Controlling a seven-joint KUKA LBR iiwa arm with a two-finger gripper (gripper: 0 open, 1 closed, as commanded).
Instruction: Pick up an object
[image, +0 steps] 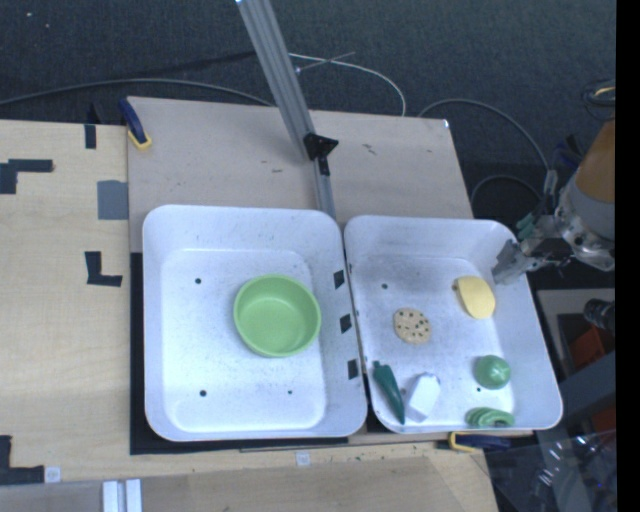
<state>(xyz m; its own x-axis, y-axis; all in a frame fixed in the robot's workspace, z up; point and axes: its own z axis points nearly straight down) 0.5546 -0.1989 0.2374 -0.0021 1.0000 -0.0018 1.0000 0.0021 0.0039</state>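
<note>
Camera view: the pincer (512, 262) hangs over the right bin (400, 232) at its far right rim, just beside the yellow object (476, 297); its state cannot be told. Step in hand: approach (nothing held). Next move calls for centring over the object, then descending.

Dark blue carpet floor (150, 45), thin white cables (385, 80) trailing. Pale wood bench top (55, 320), black tape marks (100, 268). Slanted grey metal pole (280, 70) overhead.
</note>
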